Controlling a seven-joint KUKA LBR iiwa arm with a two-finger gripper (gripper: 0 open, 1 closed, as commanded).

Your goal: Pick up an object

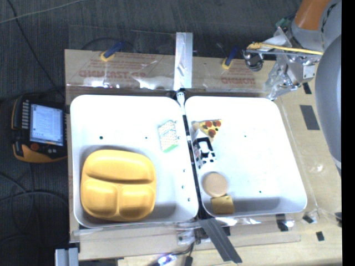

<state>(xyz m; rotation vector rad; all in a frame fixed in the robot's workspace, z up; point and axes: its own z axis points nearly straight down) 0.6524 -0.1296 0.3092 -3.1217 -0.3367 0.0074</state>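
Observation:
The left bin holds a big yellow loaf-shaped object at its near left and a small green-and-white packet by the divider. Along the left side of the right bin lie a pizza-slice toy, a small black-and-white item, a tan round disc and a tan block. My gripper hangs beyond the right bin's far right corner, well away from every object, with nothing seen in it.
A teach pendant lies on the floor to the left of the bench. Two blue-and-yellow clamps and an upright metal strip stand along the back edge. The arm fills the right side.

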